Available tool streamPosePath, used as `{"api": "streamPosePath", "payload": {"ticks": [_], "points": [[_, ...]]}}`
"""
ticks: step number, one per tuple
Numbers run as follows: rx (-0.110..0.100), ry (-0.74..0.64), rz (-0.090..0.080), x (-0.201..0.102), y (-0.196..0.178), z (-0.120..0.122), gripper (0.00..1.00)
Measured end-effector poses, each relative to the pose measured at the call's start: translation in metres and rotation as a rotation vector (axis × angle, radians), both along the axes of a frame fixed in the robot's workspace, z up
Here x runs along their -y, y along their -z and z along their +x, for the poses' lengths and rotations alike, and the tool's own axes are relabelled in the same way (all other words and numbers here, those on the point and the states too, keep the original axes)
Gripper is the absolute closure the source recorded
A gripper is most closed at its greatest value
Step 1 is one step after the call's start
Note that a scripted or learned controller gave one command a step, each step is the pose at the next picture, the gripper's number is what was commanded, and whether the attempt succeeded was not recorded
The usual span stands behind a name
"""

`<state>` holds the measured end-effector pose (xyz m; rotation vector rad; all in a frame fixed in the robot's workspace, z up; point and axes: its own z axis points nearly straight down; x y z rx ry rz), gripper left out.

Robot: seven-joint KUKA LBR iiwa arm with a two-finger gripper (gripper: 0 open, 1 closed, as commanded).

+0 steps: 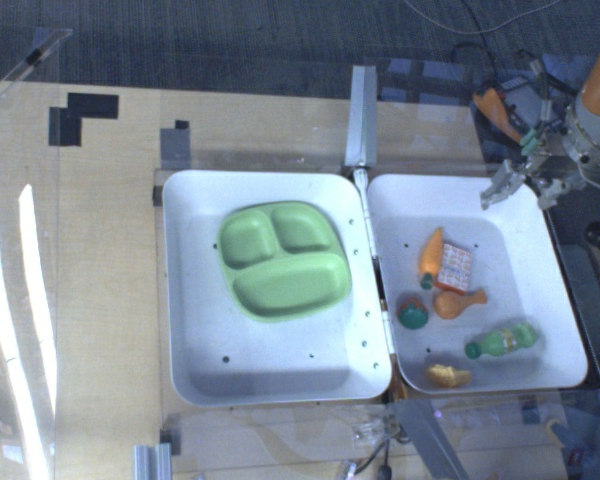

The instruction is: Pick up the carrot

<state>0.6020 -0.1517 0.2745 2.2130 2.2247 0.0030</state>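
The carrot [432, 253] is a small orange piece with a green end, lying nearly upright in the middle of the right bin [540, 268]. It touches a red-and-white packet [455, 266] on its right. My gripper [525, 186] hangs over the bin's far right corner, up and to the right of the carrot and well apart from it. Its two grey fingers [499, 185] stand spread, with nothing between them.
Below the carrot lie an orange drumstick-like toy [458, 302], a dark green round piece [413, 316], a green bottle [502, 341] and a yellow piece [448, 374]. The left bin [195, 358] holds a green divided plate [283, 260]. A metal divider [361, 128] stands between the bins.
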Motion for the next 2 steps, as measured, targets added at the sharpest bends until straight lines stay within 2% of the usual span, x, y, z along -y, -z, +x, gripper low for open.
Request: {"api": "streamPosePath", "payload": {"ticks": [1,2], "points": [[0.008,0.053,0.000,0.016,0.169,-0.002,0.00],[0.009,-0.025,-0.001,-0.054,0.185,0.010,0.00]]}}
